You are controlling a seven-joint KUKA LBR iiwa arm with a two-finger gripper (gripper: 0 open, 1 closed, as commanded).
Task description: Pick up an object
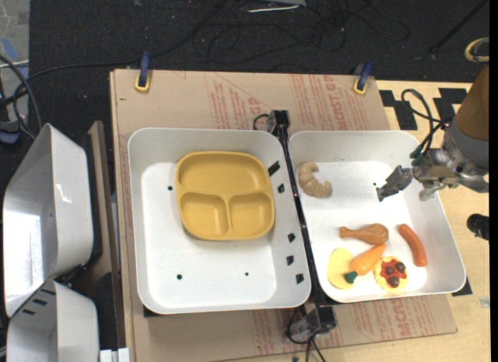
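Two shallow white bins are set side by side on the table (226,100), their inner rims touching along a black divider strip. The left bin (148,220) carries a yellow sectioned plate (226,195) toward its far half; bare floor is seen on the plate's left and on the near side. In the right bin (342,150) the objects are gathered toward the near half: a croissant (315,181) lies close to the left rim, a chicken drumstick (366,233) sits near the middle, a sausage (412,244) lies toward the right rim, and a carrot (366,261) rests partly on a yellow piece (338,267), with a small pizza-like piece (391,272) just beside it at the near rim. Open floor is left across the far part of this bin and between the croissant and the drumstick. The hand (405,181) is positioned over the right bin's far right portion, above bare floor, well apart from every object. Nothing is seen between its fingers. How far the hand is opened cannot be told from this angle.
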